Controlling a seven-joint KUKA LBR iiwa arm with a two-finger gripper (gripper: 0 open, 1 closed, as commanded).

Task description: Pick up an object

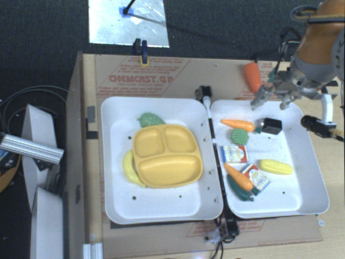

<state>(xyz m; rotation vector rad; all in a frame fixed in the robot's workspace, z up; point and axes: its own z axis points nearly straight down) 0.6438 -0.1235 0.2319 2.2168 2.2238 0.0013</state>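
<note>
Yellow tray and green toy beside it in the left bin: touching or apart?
Touching. The camera view shows the yellow tray overlapping the green toy's lower edge, with no gap between them.

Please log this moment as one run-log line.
gripper: open, above right bin far edge | held: nothing | nearest: black block

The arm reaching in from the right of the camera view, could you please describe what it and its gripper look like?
The arm has a rounded orange band above a grey wrist housing, with thin dark cables looping along its left side. Below the wrist sits a two-finger gripper of pale grey metal, whose slim fingers splay downward. The picture is too coarse to make out any markings on it.
</note>
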